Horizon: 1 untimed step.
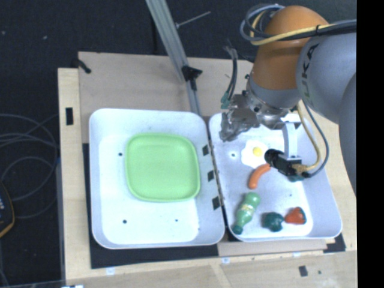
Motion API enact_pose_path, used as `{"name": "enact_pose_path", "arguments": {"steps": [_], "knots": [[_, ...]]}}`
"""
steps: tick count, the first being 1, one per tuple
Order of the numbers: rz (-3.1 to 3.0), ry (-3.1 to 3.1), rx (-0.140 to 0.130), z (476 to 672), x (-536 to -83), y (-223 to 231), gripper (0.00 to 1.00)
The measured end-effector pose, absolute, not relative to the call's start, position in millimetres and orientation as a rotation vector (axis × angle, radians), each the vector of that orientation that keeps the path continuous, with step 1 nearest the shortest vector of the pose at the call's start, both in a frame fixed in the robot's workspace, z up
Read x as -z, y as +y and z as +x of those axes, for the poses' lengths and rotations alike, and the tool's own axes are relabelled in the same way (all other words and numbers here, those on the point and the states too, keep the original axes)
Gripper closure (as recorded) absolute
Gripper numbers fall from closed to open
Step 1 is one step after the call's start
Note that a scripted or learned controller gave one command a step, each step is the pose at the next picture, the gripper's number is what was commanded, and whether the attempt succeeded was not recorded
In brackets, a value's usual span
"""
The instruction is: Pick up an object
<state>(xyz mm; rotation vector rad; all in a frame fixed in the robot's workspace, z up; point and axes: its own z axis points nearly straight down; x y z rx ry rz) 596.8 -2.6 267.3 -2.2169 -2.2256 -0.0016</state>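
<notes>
Here in the left bin [108,221] lies a pale green square plate [162,166], flat, rounded at the corners, sitting towards the middle. Over the divide and into the right bin [324,212], and here I am: my arm [327,65] sweeps in from the right, grey shell, orange band [288,41] bulging above the wrist, cables looped over it. My gripper [231,126] points down over the far left corner of the right bin, close to the rim. Jaws apart or together? From this angle I cannot tell.

Now the pickings, all in the right bin. A green bottle [246,210] lies tilted near the left wall. Beyond it, a fried egg [254,153], white with a yellow yolk, just right of my gripper. An orange sausage [259,174] lies slantwise just nearer than the egg. By the near wall, a dark green piece [273,221] sits beside a red-orange piece [295,216].
</notes>
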Motion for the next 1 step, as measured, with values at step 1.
{"name": "enact_pose_path", "arguments": {"steps": [1], "knots": [[-2.217,-2.225,0.000,605.9,-257.1,55.0,1.00]]}}
